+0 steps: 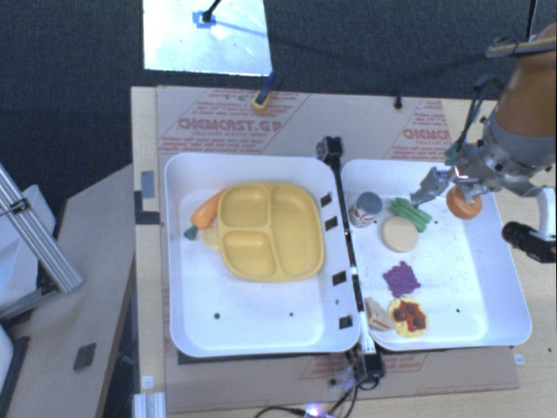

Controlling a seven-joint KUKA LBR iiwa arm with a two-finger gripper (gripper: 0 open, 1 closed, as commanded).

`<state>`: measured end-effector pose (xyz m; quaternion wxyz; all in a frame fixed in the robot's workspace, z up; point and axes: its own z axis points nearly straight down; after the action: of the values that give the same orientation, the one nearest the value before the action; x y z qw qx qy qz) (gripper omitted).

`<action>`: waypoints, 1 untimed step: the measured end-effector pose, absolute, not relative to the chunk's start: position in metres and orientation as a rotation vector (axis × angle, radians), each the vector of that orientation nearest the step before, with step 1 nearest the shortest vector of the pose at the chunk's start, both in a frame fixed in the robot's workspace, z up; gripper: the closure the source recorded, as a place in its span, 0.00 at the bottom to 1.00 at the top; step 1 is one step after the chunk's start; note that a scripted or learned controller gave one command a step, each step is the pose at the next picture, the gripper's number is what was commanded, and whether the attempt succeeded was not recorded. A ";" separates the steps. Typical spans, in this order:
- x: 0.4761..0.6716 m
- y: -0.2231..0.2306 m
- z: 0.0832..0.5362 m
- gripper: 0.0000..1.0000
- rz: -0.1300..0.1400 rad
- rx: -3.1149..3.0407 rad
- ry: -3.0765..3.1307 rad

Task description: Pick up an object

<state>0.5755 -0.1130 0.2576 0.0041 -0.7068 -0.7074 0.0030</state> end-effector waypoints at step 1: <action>0.578 -0.113 0.264 0.00 -0.001 -2.218 -2.225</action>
<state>0.5776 -0.1128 0.2637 -0.0003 -0.7060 -0.7082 -0.0004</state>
